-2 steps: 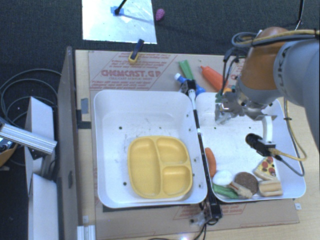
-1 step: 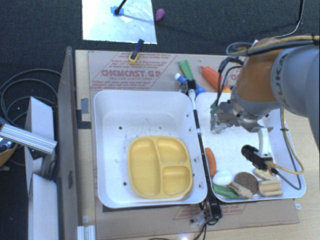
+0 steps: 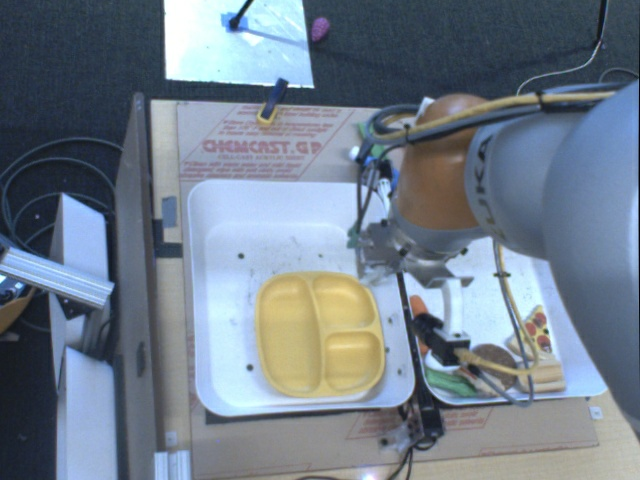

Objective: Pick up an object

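- The grey arm (image 3: 560,168) sweeps in from the right, its orange band (image 3: 440,168) large in the foreground, and it covers most of the right bin (image 3: 478,303).
- The gripper (image 3: 392,260) hangs below that band, over the seam where the two bins meet, just above the top right corner of the yellow plate (image 3: 320,333).
- Clenched or released? I cannot tell: the wrist and a tangle of cables sit right on top of its business end, and nothing can be seen grasped.
- The left bin (image 3: 197,298) is in plain sight, and the yellow plate lies flat in its lower half, three compartments up, with dark specks on the white floor around it.
- Over in the right bin, just a strip along the lower edge peeks out from under the arm.
- There, an orange piece (image 3: 421,315) sits close to the dividing wall, partly behind robot hardware.
- Green pieces (image 3: 455,383) lie along the near rim, crossed by cables, their shape hard to read.
- A brown round thing (image 3: 492,356) sits beside them, with a tan block (image 3: 545,376) to its right.
- A red and yellow patterned piece (image 3: 537,326) lies above the tan block, its upper part cut off by the arm.
- Both bins rest on a cardboard sheet (image 3: 260,143) with red print, and its right part runs under the arm.
- What lies in the upper right bin is anyone's guess: it is fully hidden.
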`<state>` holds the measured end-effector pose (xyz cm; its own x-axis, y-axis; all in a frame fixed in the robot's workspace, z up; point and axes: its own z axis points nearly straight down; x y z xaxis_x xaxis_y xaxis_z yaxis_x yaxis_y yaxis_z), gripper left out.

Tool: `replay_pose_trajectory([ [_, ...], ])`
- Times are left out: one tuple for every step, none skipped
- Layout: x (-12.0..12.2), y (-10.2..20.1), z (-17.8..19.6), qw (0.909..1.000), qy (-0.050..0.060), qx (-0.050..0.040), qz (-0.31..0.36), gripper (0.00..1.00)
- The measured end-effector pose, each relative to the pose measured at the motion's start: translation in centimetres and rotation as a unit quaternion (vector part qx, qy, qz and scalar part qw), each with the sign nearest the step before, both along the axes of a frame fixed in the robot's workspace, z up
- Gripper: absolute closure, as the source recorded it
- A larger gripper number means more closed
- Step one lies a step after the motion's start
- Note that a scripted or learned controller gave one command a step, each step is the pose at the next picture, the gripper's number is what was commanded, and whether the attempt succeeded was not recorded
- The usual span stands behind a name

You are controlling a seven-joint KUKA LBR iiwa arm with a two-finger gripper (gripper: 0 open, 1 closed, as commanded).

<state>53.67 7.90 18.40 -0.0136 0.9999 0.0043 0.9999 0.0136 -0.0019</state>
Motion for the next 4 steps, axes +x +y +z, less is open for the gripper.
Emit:
replay_pose_trajectory([
  [0.4, -0.9, 0.0, 1.0000, -0.001, -0.0019, -0.006, 1.00],
  [0.8, -4.9, 0.0, 1.0000, -0.002, -0.0028, -0.008, 1.00],
  [1.4, -1.1, 2.8, 1.0000, -0.003, -0.0012, -0.003, 1.00],
  [1.4, -9.4, 4.3, 0.9999, -0.002, -0.0033, -0.010, 1.00],
])
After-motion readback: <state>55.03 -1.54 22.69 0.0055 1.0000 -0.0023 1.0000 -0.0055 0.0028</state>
